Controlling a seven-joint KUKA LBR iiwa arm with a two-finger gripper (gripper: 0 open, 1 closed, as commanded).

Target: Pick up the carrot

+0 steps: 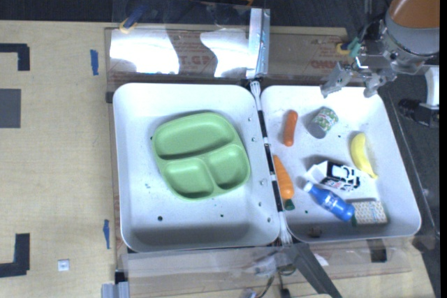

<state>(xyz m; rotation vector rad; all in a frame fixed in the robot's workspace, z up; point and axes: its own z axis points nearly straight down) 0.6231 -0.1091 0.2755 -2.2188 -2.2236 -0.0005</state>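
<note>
The carrot (283,180) is long and orange with a green stub at its near end. It lies against the left wall of the right bin (401,178), beside the divider. A shorter orange piece (289,128) lies a little beyond it. My gripper (351,84) hangs over the far edge of the right bin, well behind and to the right of the carrot. Its two fingers are spread open with nothing between them.
The right bin also holds a small can (323,121), a banana (362,153), a white and black packet (339,175), a blue bottle (332,201) and a tan block (369,211). A green divided plate (201,153) sits in the left bin (133,150).
</note>
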